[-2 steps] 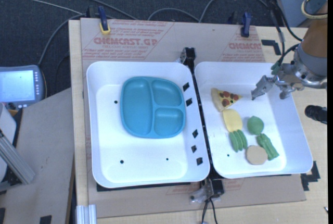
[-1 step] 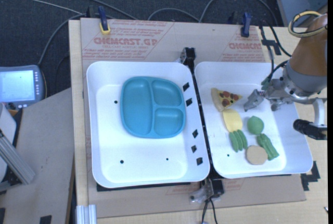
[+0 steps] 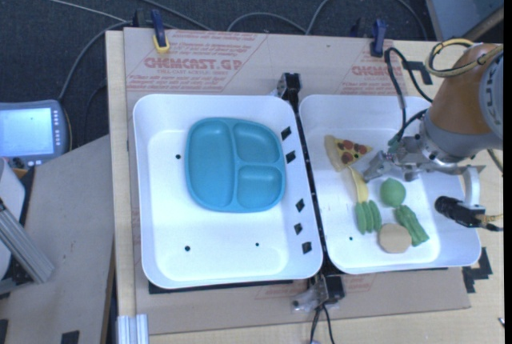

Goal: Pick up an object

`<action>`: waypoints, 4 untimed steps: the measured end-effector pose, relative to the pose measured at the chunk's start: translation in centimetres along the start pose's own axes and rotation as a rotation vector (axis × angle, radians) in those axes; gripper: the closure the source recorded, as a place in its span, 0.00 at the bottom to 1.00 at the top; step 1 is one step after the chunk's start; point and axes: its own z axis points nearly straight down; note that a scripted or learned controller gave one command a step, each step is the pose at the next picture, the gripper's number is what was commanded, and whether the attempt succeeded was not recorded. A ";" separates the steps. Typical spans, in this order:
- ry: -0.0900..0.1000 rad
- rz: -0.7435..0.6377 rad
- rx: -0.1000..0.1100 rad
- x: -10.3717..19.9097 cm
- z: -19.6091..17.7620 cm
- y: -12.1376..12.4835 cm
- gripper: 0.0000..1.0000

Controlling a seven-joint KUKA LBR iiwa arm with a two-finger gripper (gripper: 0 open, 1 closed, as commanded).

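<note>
- Nearest you, the bench point(image 3: 216, 298) is showing its front edge, with a cable point(image 3: 322, 318) trailing off below the seam between the two bins.
- Just behind that edge, the right bin point(image 3: 340, 258) is holding all the loose pieces: a beige round piece point(image 3: 394, 238) is lying closest to the front wall, with a green pod point(image 3: 412, 224) touching it on the right and a second green pod point(image 3: 368, 216) just beside it on the left.
- A green ball point(image 3: 392, 192) is sitting behind those three, near the middle of the bin.
- A yellow strip point(image 3: 358, 184) is lying left of the ball, running up towards a pizza slice point(image 3: 348, 150) at the back left.
- The gripper point(image 3: 376, 169) is hovering low between the pizza slice and the green ball, just beside the yellow strip; you cannot tell whether it is open or closed, and you are seeing nothing held in it.
- The arm point(image 3: 464, 106) is reaching in over the bin's right side.
- The left bin point(image 3: 148, 174) is holding a blue divided plate point(image 3: 236, 165), lying flat towards the back.
</note>
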 end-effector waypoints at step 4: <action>-0.004 -0.002 -0.009 0.8 -16.7 0.2 1.00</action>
